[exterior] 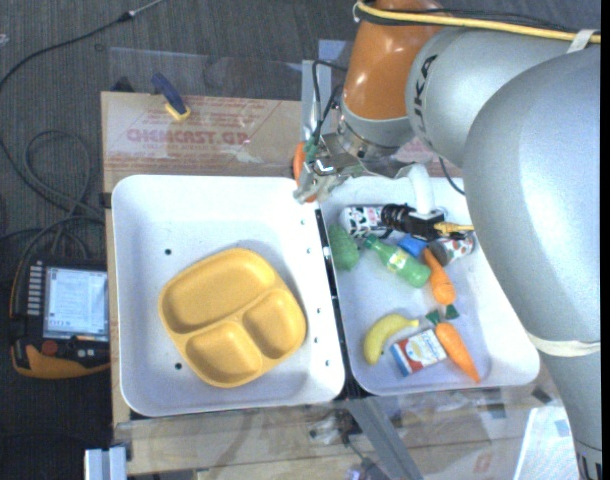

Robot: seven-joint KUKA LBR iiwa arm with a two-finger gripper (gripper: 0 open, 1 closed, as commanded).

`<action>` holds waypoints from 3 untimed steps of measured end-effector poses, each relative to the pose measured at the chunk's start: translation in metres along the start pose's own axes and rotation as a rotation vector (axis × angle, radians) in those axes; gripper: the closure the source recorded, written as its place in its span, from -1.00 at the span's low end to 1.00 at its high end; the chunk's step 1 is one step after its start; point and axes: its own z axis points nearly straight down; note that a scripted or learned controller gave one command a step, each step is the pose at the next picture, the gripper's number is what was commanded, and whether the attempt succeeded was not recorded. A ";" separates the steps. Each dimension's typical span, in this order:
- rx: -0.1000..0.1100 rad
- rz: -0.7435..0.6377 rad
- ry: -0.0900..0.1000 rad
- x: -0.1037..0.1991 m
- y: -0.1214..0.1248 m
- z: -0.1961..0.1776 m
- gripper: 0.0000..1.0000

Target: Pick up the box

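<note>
Alt: Large grey robot arm point(525, 168) w/ a broad orange band point(390, 58) takes up the view's right side & reaches toward top centre. Two shallow white plastic bins sit side by side: left bin point(145, 218) & right bin point(510, 353). A brown cardboard sheet point(205, 133) lies behind the left bin. The left bin holds a yellow three-section plastic plate point(233, 313), approx centred. The gripper point(315, 173) sits over the far end of the rims where the two bins meet; can't tell if it's open or closed, or if it has hold of anything.

The right bin holds small items. Near its front edge lies the small red-and-white cardboard box point(417, 351), btwn a yellow banana point(383, 336) on the view's left & an orange carrot point(457, 353) on the right, well apart from the gripper. Farther back are a green plastic bottle point(400, 263), a second, smaller orange carrot point(440, 283) & a black-and-white patterned can point(363, 218).
</note>
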 end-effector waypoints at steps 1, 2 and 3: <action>0.000 0.069 -0.001 0.059 0.017 0.000 1.00; 0.000 0.077 -0.001 0.056 0.016 -0.049 1.00; 0.000 0.025 -0.005 0.016 0.005 -0.030 1.00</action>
